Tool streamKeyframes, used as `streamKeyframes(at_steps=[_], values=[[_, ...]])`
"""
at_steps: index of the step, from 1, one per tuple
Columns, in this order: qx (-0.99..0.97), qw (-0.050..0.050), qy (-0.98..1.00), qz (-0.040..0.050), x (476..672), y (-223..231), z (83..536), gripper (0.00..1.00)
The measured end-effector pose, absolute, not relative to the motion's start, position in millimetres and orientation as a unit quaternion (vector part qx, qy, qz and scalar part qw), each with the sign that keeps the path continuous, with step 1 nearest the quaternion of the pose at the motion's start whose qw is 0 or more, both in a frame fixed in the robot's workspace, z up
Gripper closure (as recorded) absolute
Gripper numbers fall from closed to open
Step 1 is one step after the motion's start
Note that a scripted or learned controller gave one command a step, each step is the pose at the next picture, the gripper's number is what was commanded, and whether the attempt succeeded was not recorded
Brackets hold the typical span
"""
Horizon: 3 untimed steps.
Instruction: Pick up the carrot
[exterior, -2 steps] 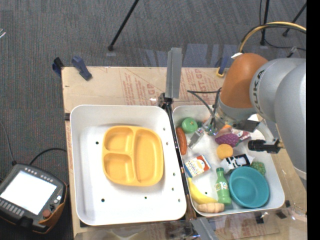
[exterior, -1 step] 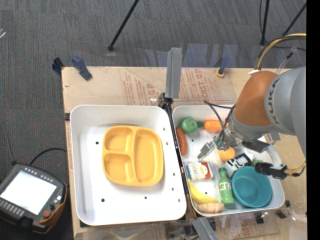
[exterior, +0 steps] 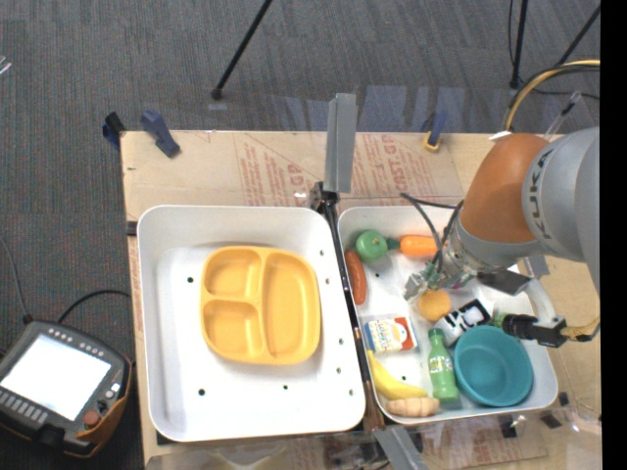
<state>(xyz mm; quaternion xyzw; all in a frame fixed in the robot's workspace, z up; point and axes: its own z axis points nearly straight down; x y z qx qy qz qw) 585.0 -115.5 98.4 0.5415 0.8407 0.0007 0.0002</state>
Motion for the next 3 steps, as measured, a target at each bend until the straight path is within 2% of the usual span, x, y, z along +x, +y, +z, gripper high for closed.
streamKeyframes(at_steps=[1,2,3], values=[[0.49,-0.002,0.872,-0.0007,492.6,-130.4,86.1,1.0],[0.481,0.004,0.877,0.0007,478.1,-185.4,192.7,1.0],[0.57,-0.001,0.821,-0.0003,562.2,-134.8,190.5,1.0]])
